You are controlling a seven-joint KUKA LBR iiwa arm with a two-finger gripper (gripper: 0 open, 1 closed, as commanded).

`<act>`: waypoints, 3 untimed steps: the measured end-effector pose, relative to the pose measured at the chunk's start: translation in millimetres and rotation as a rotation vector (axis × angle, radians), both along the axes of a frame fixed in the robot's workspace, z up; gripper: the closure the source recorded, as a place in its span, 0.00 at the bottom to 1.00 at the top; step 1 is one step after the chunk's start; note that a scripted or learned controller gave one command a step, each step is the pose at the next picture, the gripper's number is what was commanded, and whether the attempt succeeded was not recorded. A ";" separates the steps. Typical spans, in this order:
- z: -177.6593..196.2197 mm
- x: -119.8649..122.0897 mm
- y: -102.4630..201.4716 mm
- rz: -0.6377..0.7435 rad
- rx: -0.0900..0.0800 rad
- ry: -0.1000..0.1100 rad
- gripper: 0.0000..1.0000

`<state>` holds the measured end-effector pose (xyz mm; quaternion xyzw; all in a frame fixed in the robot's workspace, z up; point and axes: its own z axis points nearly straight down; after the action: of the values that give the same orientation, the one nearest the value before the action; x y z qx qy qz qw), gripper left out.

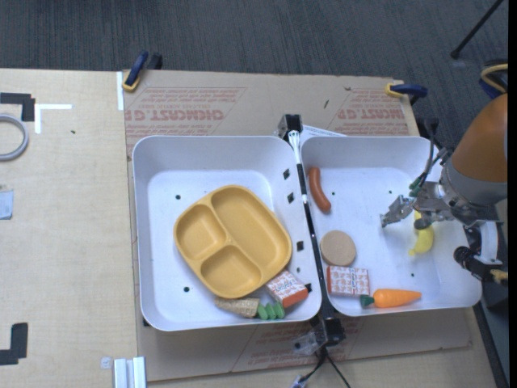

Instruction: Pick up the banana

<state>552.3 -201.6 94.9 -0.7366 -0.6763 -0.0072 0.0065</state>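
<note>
Camera view showed you the banana [422, 241] near-upright beside the carrot [393, 297]; end effector [404, 210] grip: cannot tell.

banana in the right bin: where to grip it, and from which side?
Grip the banana across its middle, coming straight down from above. It lies flat on the right bin floor near the right wall, long axis running roughly top to bottom in the view, so the fingers should close across its width. The gripper sits right by its upper end; the wall likely leaves little room for a sideways approach.
</note>
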 end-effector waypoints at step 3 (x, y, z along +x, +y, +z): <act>68.3 -3.9 63.2 0.351 -0.021 -0.004 1.00</act>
<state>548.4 -138.3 163.2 -0.6072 -0.7945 -0.0003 -0.0012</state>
